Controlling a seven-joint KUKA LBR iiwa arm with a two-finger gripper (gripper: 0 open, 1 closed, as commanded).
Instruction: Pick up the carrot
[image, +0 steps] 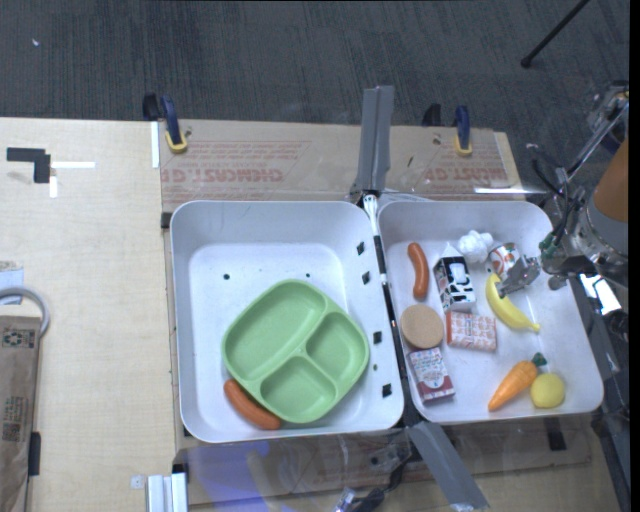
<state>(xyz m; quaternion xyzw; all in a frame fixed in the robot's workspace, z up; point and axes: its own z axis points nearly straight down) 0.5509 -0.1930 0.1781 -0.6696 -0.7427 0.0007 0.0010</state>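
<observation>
The carrot is seen lying in the right bin, near the front corner on the right side. It is orange with a small green top, and it is tilted, with its green end pointing up toward the back. Just beside its green end a small yellow lemon is found, and the two seem to touch.

A little farther back, a yellow banana is laid across the bin. To the left of the carrot a small red packet is placed, and behind that a round tan disc like a cookie is seen. A pink and red box is set between the disc and the banana. A black and white carton lies behind that box, and a red sausage is laid along the left side. A white crumpled lump is seen near the back.

The gripper is held over the back right part of this bin, just above the top end of the banana and well apart from the carrot. Its fingers are small and blurry here, so it cannot be told whether they are open or closed. Nothing is clearly seen between them.

In the left bin a green plate with three parts is placed. An orange sausage is tucked by the plate's front left edge.
</observation>
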